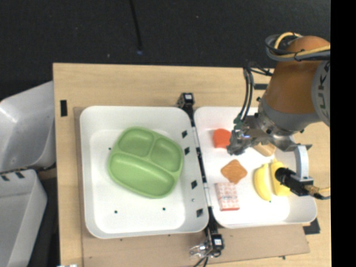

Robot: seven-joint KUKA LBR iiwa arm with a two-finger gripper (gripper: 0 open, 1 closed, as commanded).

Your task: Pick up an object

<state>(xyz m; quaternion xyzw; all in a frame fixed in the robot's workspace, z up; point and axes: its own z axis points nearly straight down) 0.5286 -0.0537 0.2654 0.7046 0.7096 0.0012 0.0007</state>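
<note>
Bench from above, left to right. In the left bin [92, 149] you see a green divided plate [146, 161] lying flat near its centre, well apart from the arm. In the right bin [253, 218] the candidate objects cluster: a pink-and-white packet [227, 196] at 7 o'clock of the bin, an orange waffle-textured square [234, 171] just above it, a red-orange block [221, 138] at 10 o'clock, and a yellow banana [262, 183] at 4 o'clock. A tan block [265, 149] peeks out beneath the wrist. The gripper [240, 141] hangs at 3 o'clock of the red-orange block, just beside it; you cannot tell whether it is spread or closed, since the wrist hides it. Nothing is visibly held. Risks, as judged: descending here, the gripper may straddle the block's edge and nudge it toward the bin's divider wall, or catch the tan block instead; crowded neighbours leave little room for correction.
</note>
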